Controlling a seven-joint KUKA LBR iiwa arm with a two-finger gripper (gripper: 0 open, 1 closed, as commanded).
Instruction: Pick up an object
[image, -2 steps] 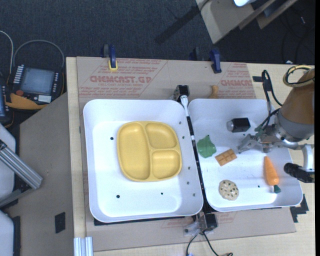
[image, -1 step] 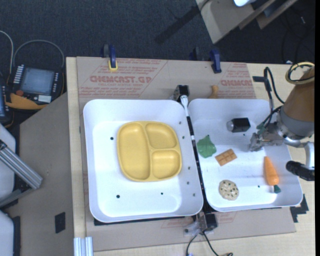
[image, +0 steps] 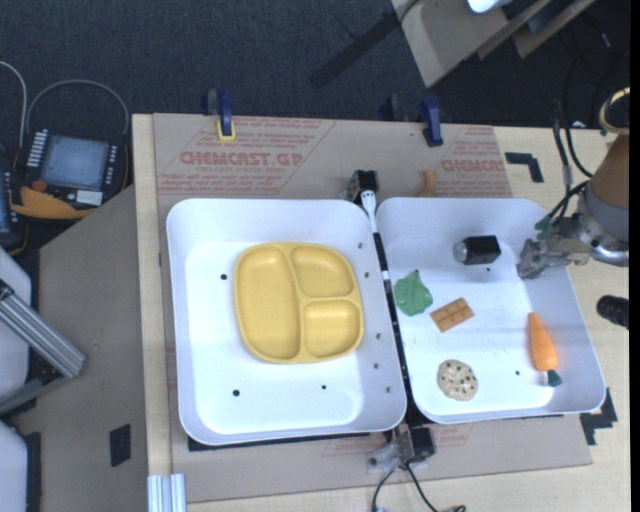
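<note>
**Gripper poised at right bin's far edge, five small items to choose from**

Gripper (image: 545, 258) sits over the upper right part of the shallow white right-hand bin (image: 500, 215), close to its right wall. How far its jaws stand apart cannot be told from this angle, and nothing shows between them.

Nearest to it lies a small black blocky object (image: 480, 249), just to the gripper's left. Below the gripper, along the bin's right side, rests an orange toy carrot with a green tip (image: 542, 345). Toward the bin's left side are a crumpled green leaf-shaped piece (image: 412, 294), a flat tan cracker-like rectangle (image: 452, 315) and a round speckled cookie (image: 457, 379). All lie apart from one another.

The shallow white left-hand bin (image: 200, 330) carries a yellow plastic divided plate (image: 298, 300).

All five look light, probably toy food. The black block seems stiff with squared sides, likely the easiest grip, taken across its shorter width. The carrot should take a pinch across its middle, though its rounded body may roll. Cracker and cookie lie flat and offer little edge.
</note>
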